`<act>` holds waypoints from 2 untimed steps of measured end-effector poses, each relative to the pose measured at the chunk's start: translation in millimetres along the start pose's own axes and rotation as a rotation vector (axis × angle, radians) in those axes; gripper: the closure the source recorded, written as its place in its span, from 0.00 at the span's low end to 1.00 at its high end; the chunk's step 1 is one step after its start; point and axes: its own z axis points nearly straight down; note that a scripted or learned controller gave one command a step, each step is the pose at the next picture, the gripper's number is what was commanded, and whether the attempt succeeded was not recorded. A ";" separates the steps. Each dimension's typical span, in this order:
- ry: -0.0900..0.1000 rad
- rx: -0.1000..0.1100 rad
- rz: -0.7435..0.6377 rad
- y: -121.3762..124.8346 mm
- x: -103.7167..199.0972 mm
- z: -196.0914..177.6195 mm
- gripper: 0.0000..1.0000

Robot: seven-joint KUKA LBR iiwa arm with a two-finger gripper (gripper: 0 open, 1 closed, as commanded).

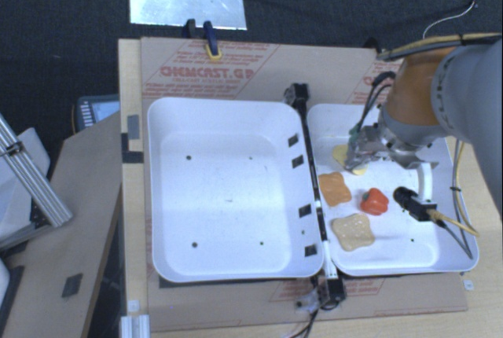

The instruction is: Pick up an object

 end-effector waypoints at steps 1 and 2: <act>0.006 -0.007 -0.014 9.6 125.6 -89.2 1.00; 0.003 -0.015 -0.003 -45.3 109.5 -237.9 1.00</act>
